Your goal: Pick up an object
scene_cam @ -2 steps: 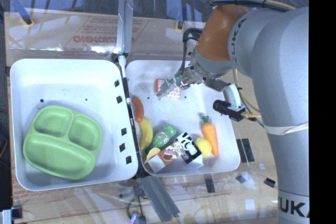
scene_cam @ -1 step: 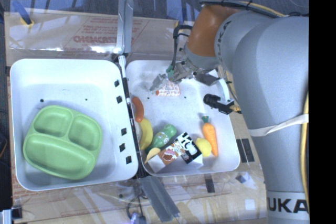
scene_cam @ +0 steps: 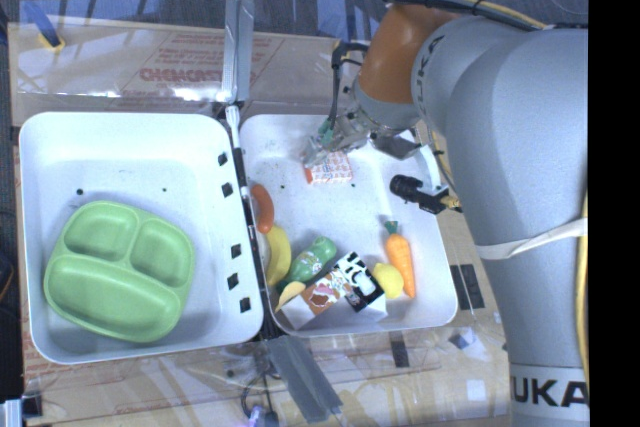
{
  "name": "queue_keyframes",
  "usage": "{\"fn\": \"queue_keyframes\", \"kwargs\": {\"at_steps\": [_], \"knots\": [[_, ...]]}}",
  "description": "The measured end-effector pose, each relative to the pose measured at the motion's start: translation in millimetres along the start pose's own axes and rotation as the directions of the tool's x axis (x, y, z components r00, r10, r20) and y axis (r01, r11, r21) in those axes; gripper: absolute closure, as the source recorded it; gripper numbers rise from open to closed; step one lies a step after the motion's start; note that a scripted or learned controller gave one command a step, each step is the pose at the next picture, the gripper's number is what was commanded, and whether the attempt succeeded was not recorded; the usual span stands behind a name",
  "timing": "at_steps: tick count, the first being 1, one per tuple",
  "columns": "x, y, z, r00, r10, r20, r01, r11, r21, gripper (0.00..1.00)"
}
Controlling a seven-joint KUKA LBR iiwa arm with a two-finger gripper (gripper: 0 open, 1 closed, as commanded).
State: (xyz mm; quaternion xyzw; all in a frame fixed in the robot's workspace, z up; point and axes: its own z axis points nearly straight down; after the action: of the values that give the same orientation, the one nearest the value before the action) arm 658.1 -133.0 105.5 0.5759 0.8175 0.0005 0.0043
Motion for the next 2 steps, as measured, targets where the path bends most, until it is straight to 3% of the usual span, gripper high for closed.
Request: {"fn": "queue_keyframes", "kwargs": {"at_steps": [1, 2], "knots": [[0.0, -0.1, 0.1, 1.0, 0.0, 0.0, 0.0, 1.0, 0.0, 0.0], [0.4, 0.3, -6.2, 1.0, -0.004, -0.002, 0.004, 1.0, 0.005, 1.0]]}}
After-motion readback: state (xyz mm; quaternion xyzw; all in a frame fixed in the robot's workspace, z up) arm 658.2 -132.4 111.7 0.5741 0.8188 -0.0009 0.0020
